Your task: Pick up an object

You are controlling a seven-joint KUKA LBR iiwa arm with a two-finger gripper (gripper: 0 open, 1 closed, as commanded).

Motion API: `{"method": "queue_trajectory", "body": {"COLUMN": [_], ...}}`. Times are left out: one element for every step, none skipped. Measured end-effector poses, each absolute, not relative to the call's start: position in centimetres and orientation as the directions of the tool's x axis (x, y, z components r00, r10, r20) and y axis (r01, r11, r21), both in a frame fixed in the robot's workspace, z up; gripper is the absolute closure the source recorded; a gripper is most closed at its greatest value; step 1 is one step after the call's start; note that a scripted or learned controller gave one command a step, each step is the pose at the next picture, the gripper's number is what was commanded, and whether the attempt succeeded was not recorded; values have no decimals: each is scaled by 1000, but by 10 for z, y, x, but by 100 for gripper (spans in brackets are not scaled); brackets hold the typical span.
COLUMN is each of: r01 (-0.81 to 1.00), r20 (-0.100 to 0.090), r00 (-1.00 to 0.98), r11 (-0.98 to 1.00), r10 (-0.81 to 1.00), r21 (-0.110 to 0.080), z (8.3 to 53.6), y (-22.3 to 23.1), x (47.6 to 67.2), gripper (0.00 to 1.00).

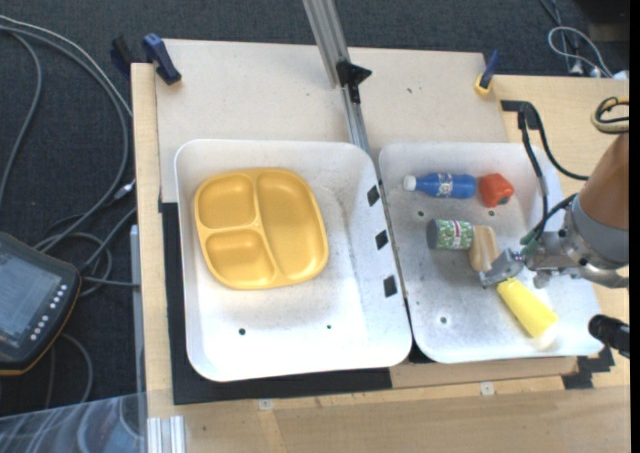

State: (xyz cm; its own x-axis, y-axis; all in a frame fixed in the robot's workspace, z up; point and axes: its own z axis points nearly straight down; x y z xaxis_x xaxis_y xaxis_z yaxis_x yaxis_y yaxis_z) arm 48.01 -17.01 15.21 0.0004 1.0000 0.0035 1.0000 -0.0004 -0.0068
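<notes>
Pincer: the pincer (505, 269) sits low in the right-hand bin (440, 326), at the right of the frame; how far it is parted I cannot tell, and nothing is visibly clamped in it.
Nearest object: a yellow bottle (527, 307) lies just below and slightly right of the pincer tip, touching it or nearly so.
Long axis: the yellow bottle runs diagonally from upper left to lower right, its upper end toward the pincer.
Other candidates: a tan block (483, 246) lies just above-left of the tip, beside a green can (451, 233); a blue bottle (446, 184) and a red object (496, 188) lie near the bin's upper edge, farther off.
Left bin: the left-hand bin (260, 336) holds a yellow divided plate (261, 227), well apart from the arm.
Judgement: the yellow bottle looks the likeliest target; a grasp would close across its diagonal axis.
</notes>
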Motion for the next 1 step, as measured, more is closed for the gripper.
{"method": "queue_trajectory", "body": {"r01": [1000], "r20": [1], "r00": [-1], "r11": [1], "r10": [1000], "r21": [2], "z": [166], "y": [-170], "x": [482], "gripper": [100]}}
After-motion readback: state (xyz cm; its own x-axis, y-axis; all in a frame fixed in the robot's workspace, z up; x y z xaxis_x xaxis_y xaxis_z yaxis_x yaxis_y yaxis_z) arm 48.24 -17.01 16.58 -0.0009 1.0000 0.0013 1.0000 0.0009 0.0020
